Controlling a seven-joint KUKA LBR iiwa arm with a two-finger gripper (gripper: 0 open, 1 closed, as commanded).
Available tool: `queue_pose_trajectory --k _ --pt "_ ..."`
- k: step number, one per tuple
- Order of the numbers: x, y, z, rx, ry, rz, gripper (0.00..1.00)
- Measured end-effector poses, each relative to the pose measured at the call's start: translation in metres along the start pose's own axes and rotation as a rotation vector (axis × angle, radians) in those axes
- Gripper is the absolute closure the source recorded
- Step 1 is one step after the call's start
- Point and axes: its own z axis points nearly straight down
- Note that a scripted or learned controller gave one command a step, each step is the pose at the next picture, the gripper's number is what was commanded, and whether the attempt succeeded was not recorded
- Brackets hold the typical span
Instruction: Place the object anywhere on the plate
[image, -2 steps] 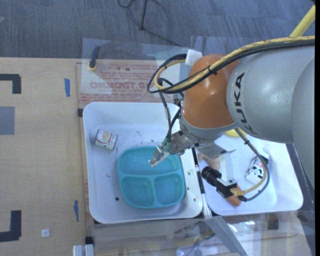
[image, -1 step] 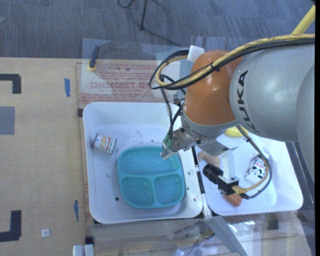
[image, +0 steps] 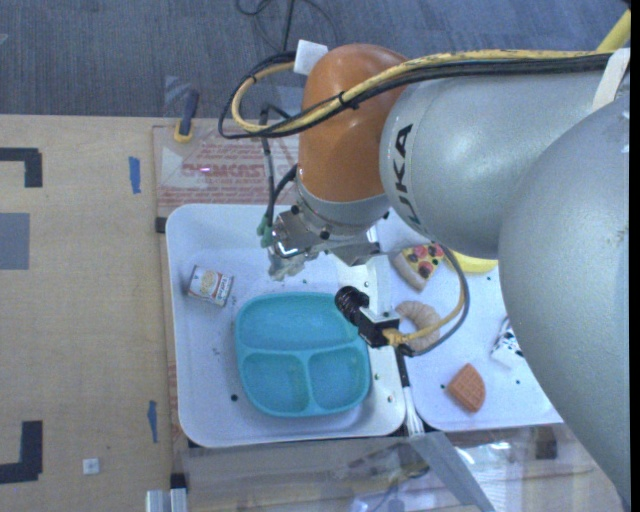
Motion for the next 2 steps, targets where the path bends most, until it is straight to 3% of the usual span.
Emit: queue_pose_trajectory --k 1,2 --pt "-0.056 0.029 0.030 0.001 -0.001 0.315 1.00" --pt "-0.058 0.081 -0.105 0.001 -0.001 0.392 1.00"
